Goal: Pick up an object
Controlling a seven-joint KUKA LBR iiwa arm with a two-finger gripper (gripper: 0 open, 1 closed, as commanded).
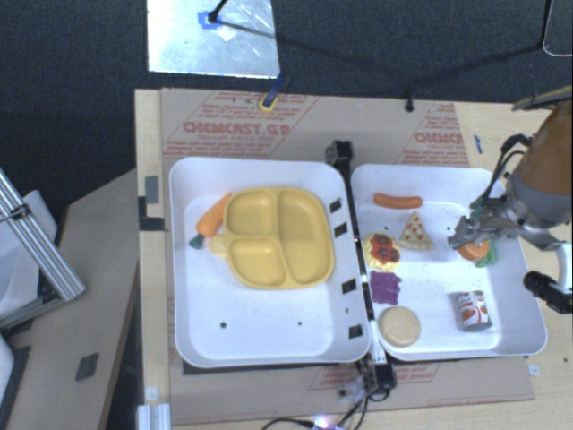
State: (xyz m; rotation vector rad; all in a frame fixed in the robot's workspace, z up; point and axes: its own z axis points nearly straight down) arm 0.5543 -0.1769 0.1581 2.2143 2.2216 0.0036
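Observation:
My gripper (466,234) is low at the right side of the right bin (439,184), reaching in from the right. Directly under and beside it lies a small orange toy with a green part (477,252), partly covered by the gripper. Whether the gripper touches it is unclear. The same bin holds a sausage (397,201), a pizza slice (414,232), a round red and yellow piece (383,251), purple grapes (385,287), a tan bun (399,325) and a small can (471,311).
The left bin (192,285) holds a yellow divided plate (273,237) with a toy carrot (211,216) at its left edge. A black divider (351,240) runs between the bins. The grey arm (546,186) stands over the right rim.

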